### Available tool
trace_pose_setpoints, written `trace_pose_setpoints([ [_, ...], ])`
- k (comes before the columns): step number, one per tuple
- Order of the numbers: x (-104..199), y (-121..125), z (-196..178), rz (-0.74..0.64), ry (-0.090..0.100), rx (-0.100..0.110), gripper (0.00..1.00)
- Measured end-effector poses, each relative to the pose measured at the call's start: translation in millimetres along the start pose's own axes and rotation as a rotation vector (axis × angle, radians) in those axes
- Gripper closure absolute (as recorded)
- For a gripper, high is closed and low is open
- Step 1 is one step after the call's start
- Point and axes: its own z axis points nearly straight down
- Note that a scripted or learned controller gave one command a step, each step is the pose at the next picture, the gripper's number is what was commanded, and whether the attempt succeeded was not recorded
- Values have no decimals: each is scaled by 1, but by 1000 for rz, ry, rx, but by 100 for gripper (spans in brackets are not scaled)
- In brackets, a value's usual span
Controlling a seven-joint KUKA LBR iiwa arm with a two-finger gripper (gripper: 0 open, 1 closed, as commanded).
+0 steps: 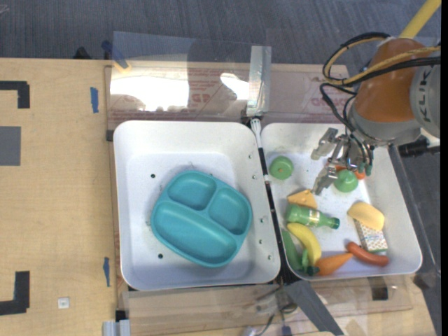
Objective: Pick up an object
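Green round fruit (346, 180) near the right bin's (409, 219) back edge sits between the gripper's (336, 170) spread fingers; next, it should close, then lift.

Two white bins (133, 152), one teal tray (201, 219), and perhaps nine toy foods (313, 219), some overlapping.
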Motion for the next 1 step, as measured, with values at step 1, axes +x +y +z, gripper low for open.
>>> trace_pose_setpoints([
  [1,4,-53,37,25,-12,-2,0],
])
